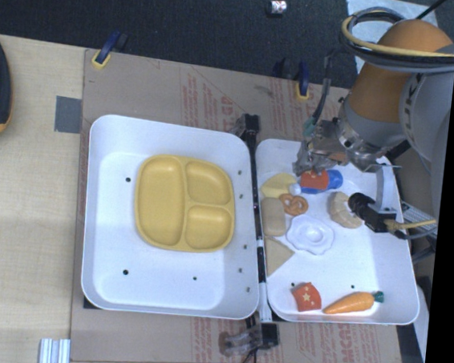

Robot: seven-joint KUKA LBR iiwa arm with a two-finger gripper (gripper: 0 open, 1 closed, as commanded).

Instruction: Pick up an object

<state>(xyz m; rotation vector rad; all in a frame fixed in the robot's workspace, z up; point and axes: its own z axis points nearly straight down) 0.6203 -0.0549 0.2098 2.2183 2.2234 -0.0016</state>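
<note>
gripper (316, 163) is lowered over red toy (314, 179) in right bin (400, 263) | finger state cannot be told | yellow tray (184, 203) is seated in left bin (107, 204)

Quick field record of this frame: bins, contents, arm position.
left bin: holds a yellow divided plate
right bin: toy food, including a fried egg, pretzel, carrot, red strawberry-like piece
arm: reaches in from the right, over the right bin's far end
pincer: low over a red piece beside a blue piece
grasp: cannot tell
</note>
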